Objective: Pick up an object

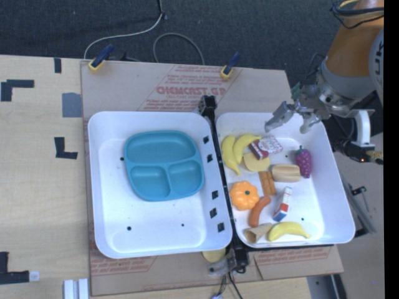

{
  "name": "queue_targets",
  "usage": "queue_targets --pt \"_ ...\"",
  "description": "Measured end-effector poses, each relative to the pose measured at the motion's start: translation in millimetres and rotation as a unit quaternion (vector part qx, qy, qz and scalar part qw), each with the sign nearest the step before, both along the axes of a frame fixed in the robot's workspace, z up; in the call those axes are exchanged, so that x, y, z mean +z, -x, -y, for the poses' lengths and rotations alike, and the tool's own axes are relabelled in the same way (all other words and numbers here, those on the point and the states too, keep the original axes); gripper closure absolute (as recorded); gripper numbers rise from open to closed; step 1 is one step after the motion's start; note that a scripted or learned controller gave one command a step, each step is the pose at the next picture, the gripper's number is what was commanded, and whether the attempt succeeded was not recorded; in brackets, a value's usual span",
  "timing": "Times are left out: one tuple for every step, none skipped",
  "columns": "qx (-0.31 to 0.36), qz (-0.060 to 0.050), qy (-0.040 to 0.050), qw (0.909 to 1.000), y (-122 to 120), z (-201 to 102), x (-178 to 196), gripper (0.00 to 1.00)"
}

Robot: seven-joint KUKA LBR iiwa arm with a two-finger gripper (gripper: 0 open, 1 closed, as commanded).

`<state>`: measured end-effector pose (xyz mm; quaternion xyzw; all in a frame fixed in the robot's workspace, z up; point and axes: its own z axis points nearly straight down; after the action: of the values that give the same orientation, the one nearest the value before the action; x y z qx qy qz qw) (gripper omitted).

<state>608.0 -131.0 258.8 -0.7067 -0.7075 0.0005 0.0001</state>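
Claw (293, 119) hangs spread wide and holding nothing above the far edge of the right bin (330, 167).

Two white bins sit on the counter (37, 185): the left bin (106, 229) carries one blue divided plate (164, 165); the right carries three bananas, two (235, 151) at the back left and one (288, 230) in front, one orange pumpkin (244, 195), one grape bunch (303, 161), one sausage (258, 210), and a small carton (270, 146), perhaps; its print is too blurred to read.
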Motion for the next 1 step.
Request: queue_targets --pt "0.0 0.008 0.0025 1.0 -27.6 -16.5 -154.9 0.0"
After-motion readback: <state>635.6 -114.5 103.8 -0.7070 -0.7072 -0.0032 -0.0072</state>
